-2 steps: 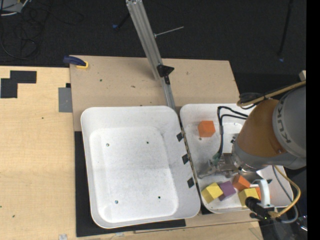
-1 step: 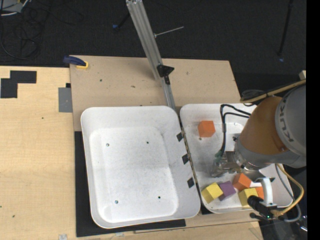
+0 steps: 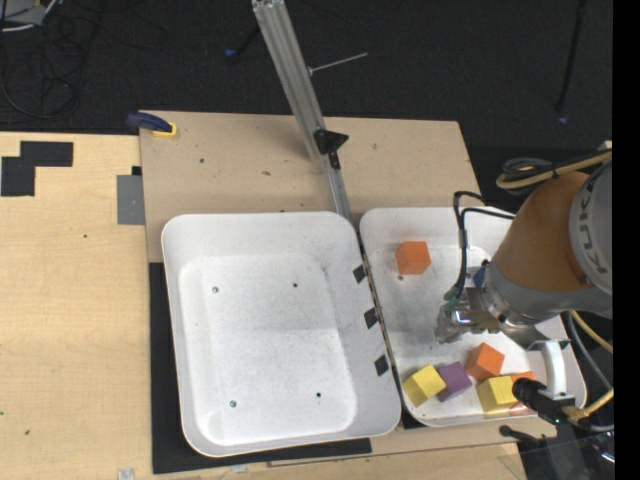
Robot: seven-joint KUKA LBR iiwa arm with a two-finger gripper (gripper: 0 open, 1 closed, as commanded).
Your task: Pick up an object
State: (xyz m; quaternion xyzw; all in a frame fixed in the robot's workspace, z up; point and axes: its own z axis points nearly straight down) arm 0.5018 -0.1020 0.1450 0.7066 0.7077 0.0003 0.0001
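Five blocks lie unlifted in the right bin (image 3: 385, 230); whether the gripper (image 3: 455, 320), low above the orange block (image 3: 488, 359), is open cannot be told.

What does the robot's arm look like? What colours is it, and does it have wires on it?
The arm is big and round, grey with a wide orange band above the wrist. Part of some dark lettering shows on the grey part. Black and pale yellowish cables loop beside it. At its end sits the tool, small, shiny and metal, with a dark cable running down to it.
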